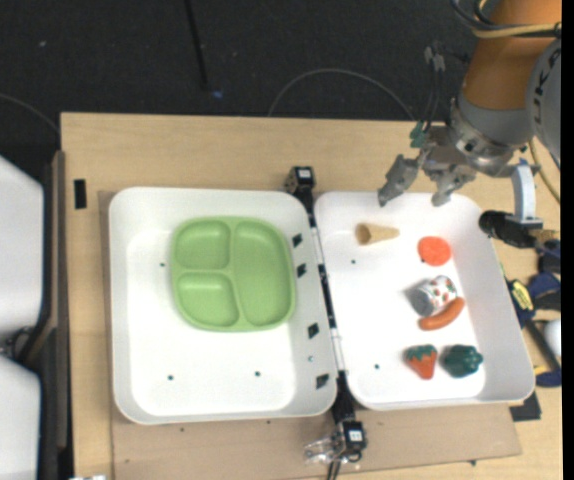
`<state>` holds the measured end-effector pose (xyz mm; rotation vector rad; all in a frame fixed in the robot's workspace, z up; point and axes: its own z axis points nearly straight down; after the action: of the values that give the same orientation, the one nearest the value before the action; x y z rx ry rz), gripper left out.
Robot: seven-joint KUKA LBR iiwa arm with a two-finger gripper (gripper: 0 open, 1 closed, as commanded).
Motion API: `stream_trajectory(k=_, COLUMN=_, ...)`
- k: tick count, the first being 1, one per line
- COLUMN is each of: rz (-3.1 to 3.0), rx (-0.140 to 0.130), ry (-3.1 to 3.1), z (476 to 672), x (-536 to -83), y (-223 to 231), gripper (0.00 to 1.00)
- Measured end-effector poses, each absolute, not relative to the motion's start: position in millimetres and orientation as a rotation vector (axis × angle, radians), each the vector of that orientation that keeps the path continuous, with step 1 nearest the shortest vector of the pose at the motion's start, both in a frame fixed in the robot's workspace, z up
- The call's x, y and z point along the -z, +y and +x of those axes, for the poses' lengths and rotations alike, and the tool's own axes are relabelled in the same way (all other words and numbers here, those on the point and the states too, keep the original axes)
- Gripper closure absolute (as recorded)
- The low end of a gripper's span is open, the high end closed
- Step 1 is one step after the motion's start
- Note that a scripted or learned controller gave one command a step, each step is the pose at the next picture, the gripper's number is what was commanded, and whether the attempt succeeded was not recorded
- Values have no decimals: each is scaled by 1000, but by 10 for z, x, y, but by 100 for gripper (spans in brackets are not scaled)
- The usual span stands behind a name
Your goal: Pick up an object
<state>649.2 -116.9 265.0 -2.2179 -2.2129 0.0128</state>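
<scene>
The grey arm with its orange band reaches in from the right, and its two-finger gripper hangs over the far rim of the right-hand shallow white bin, fingers spread apart with nothing between them. Just below the left fingertip, a small tan cone lies on its side on the bin floor, apart from the fingers. Further toward the near side, an orange-red round piece sits below the right finger; then come a grey-and-white lump, a red-orange sausage shape touching it, a red strawberry-like toy and a dark green chunk. The left-hand white bin holds a pale green divided plastic plate.
</scene>
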Motion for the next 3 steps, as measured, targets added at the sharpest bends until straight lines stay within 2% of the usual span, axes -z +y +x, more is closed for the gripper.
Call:
stream_trajectory(k=1, rz=-2224, rx=2, ry=-2221, z=6512, x=-2735, y=-1166, gripper=0)
stream_trajectory(k=3, rz=-2223, rx=-4, ry=-2220, z=6532, x=-1872, y=-1176, gripper=0)
